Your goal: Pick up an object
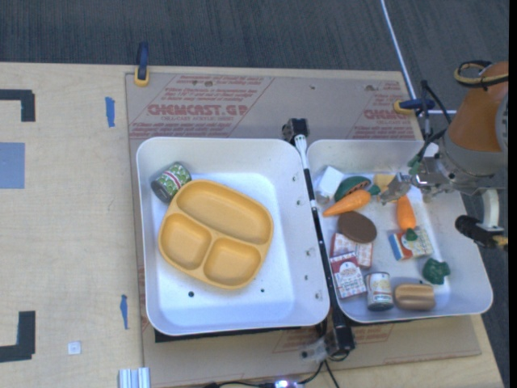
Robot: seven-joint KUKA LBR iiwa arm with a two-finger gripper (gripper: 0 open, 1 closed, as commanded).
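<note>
The right bin [477, 293] holds several toy foods. Among them are a large carrot [349, 202], a brown oval piece [357, 227], a small orange carrot [405, 212], a broccoli floret [436, 270], a tin can [378, 289] and a bread roll [415, 297]. Red-and-white boxes [347, 269] lie by the bin's left wall. My gripper [422, 175] hangs over the bin's upper right part, just above the small carrot and beside a yellowish piece [391, 186]. I see nothing held in it.
The left bin [161, 297] bears a yellow divided plate [215, 233] and a green can [170, 180] at its top left corner. A black divider [313, 208] runs between the bins. The grey arm with its orange band [478, 111] stands at the right bin's far right edge.
</note>
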